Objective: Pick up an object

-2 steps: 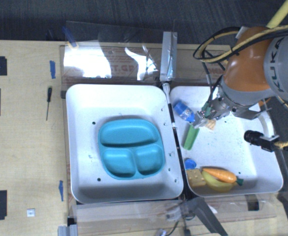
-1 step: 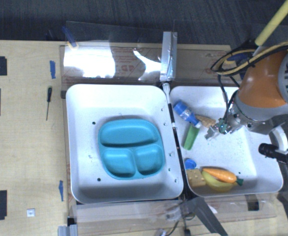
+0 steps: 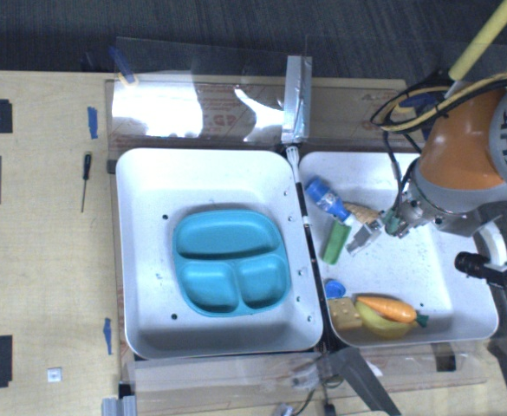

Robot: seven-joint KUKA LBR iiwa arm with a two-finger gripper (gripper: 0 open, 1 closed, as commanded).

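L to R, you've got the left bin w/ a blue divided tray lying in its middle. Right bin holds a blue-capped bottle near its top-left, a green cylinder just below it, and a toy carrot on a banana at the front wall. Gripper sits low beside the cylinder; can't tell its state, nothing visibly held.

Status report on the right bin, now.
Gripper low in right bin, beside green tube; nothing seen held. Blue bottle just left. Carrot and banana near front wall, untouched.
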